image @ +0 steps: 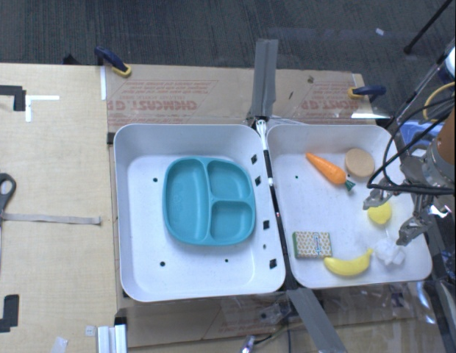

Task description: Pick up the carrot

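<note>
Two white bins side by side on the bench (51, 197). Notes run from the near edge back.

Near edge of the right bin (316, 274): a banana (348, 265), a small patterned packet (312, 244) just left of it, a crumpled white bit (390, 254) just right of it. Nothing here matters to the job.

Right side, mid-depth: the tool (396, 213) hangs over the bin's right part, fingers spread fairly wide, one near the lemon (380, 212), the other lower by the white bit. Nothing sits between them. Cables loop above the wrist.

Left bin (132, 256): a teal divided plate (209, 200) rests in the middle, well apart from the action.

Farther back in the right bin: the carrot (328, 169) lies flat, orange body slanting from upper left to lower right, green stub at the lower-right end. A tan round disc (360, 162) sits just beside that end, near but apparently not touching; hard to be sure.

Step in hand, by my reading: approach. The carrot is untouched and the tool is off to its right and nearer the front.

Next move, as I judge it: shift the tool left and toward the far wall until centred over the carrot's middle, turn the fingers to straddle it across its width, then descend and close. Grip toward the thick upper-left half to stay off the disc.

Far off the bins: scissors (0, 197) at the bench's left edge.
</note>
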